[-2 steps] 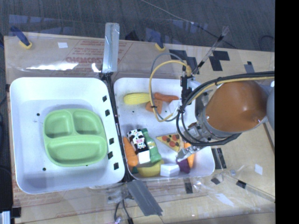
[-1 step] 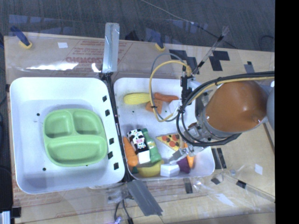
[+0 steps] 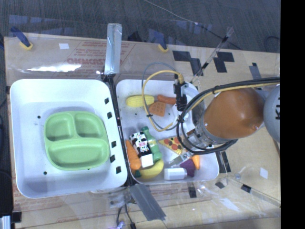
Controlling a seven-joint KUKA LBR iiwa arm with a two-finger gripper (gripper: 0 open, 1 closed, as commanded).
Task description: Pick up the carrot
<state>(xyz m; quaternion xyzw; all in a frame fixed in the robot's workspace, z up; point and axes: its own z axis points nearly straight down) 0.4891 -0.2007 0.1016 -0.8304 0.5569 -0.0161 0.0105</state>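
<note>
The bench (image 3: 57, 56) is covered in a pale brown sheet with clear plastic taped over it, glare running across the upper left and faint reversed red lettering showing through near the top. Strips of black tape mark its right side, yellow tabs sit at the far corners, and beyond the bench lies dark grey carpet. Two shallow white bins stand side by side, touching along a black-clipped seam. The left bin (image 3: 24, 104) carries a green divided plate (image 3: 75, 140) lying flat in its middle. The right bin (image 3: 125, 90) is crowded with toy food: a yellow corn cob (image 3: 140, 100) near its far wall, a small orange waffle piece (image 3: 158, 109) just beside it, a pizza slice (image 3: 171, 145) toward the middle, a banana (image 3: 151, 170) and a white bottle (image 3: 174, 173) along the near wall, a green bottle (image 3: 150, 141) with a black-and-white cow-print block (image 3: 139, 142) leaning against it, and a purple piece (image 3: 189, 167) next to the white bottle. The carrot (image 3: 133, 155) lies along the left wall of the right bin, orange and slightly tilted, touching the banana at its near end, with the cow-print block just to its right. The arm (image 3: 232, 114) reaches in from the right, its orange band big and round over the bin's right half, black and yellow cables looping from it over the corn. The gripper sits beneath that bulk and I cannot tell how it stands; the arm is well apart from the carrot.
</note>
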